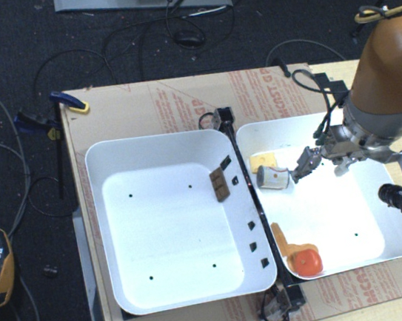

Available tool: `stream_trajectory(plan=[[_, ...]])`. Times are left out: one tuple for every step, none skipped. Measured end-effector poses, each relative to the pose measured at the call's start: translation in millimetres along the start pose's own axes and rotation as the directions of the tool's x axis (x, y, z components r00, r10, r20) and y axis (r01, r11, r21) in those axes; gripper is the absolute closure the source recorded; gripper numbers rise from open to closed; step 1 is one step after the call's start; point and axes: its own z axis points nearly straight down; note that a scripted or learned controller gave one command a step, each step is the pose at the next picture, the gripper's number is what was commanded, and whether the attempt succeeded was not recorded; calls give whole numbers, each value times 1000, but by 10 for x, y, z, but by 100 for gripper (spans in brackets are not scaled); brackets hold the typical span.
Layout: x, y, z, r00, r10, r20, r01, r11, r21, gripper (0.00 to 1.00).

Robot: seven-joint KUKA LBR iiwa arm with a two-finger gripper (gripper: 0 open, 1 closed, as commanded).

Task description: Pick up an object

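Note:
In the right bin point(358, 207), a small grey cylinder point(271, 177) lies near the back left, just in front of a pale yellow block point(264, 159). A red-orange round object point(306, 261) with a tan stick-like piece point(280, 237) beside it rests in the front left corner. My gripper point(324, 164) hangs over the back middle of this bin, to the right of the grey cylinder. Its two dark fingers point(304, 164) stand apart with nothing between them, and the left one is close to the cylinder.
The left bin point(166, 228) holds a brown flat piece point(220, 185) and a smaller dark piece point(225, 163) by its right wall. A black divider point(252, 201) runs between the bins. Cables lie on the dark floor beyond the bench.

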Motion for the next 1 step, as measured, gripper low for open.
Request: stream_trajectory(plan=[[-159,488,747,1000,1,0,-1,1000,7,0]])
